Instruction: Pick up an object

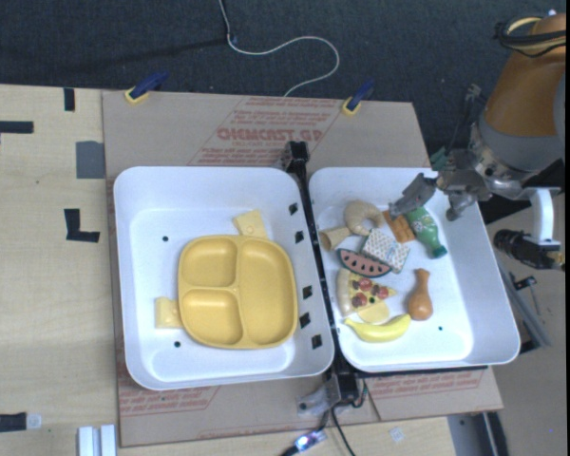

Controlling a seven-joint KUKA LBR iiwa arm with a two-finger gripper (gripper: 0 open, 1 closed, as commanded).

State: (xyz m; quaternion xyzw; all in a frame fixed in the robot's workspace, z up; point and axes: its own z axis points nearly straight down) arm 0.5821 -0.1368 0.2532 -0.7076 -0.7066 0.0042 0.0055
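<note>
Gripper (435, 196): over the upper part of the right bin, fingers spread apart, nothing between them; one finger reaches left toward the food pile, the other sits nearer the wrist.
Arm (522, 103): comes in from the right, orange band above the grey wrist.
Right bin (484, 345): toy food crowded in its left and middle.
Green item (427, 231): just below the gripper, beside an orange piece (398, 227).
Nearby clutter: beige mushroom shape (360, 217), checkered block (386, 248), watermelon slice (365, 263), pizza slice (363, 294), chicken drumstick (420, 295), banana (380, 329); most touching or overlapping.
Open room, right bin: bare white floor along the right wall and lower right corner.
Left bin (138, 255): yellow divided plate (237, 291) in the middle; a pale yellow piece (251, 223) at its top edge, another (167, 313) at its left.
Divider: black clips along the seam between the bins, close to the pile's left side.
Bench (38, 283): wood surface with black tape marks, left of the bins.
</note>
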